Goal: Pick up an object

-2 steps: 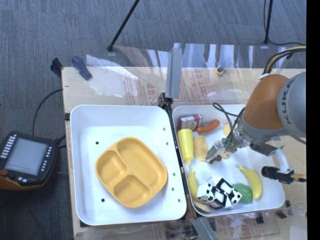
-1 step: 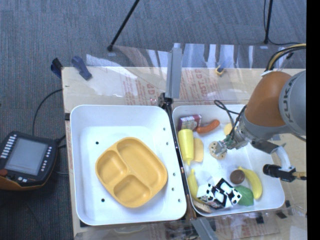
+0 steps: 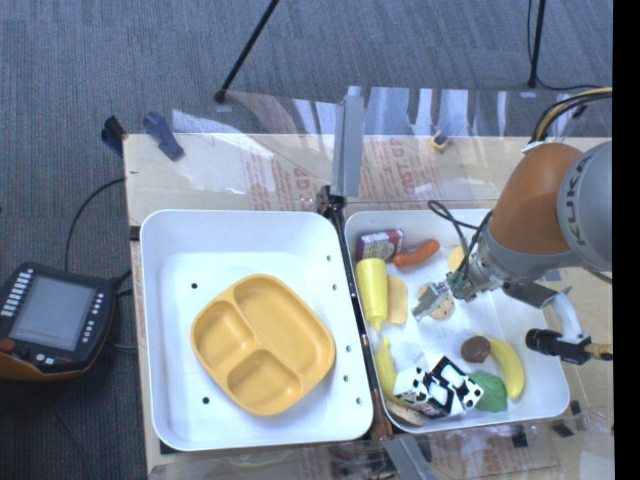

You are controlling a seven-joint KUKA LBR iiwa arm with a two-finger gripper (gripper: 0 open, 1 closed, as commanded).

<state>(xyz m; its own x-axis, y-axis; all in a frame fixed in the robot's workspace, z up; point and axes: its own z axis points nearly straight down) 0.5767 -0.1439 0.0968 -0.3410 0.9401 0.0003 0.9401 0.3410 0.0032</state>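
Note:
My gripper [image 3: 437,301] is low in the right bin [image 3: 550,393], near its middle, on the grey arm with the orange band. A small pale tan piece [image 3: 441,310] lies right at its tip; whether it is gripped is unclear. Just to the left are a yellow cylinder [image 3: 371,286] and a pale yellow slice [image 3: 397,299]. Behind the gripper lie an orange sausage-like piece [image 3: 416,254] and a maroon box [image 3: 379,243]. In front of it are a brown round thing [image 3: 476,348], a banana [image 3: 510,366], a green piece [image 3: 491,389] and a black-and-white patterned object [image 3: 440,385].
The left bin [image 3: 170,268] holds a yellow divided plate [image 3: 262,343]. Another banana [image 3: 386,366] lies along the right bin's left wall. A teach pendant [image 3: 52,318] sits on the floor to the left, and tripod legs stand behind the bench.

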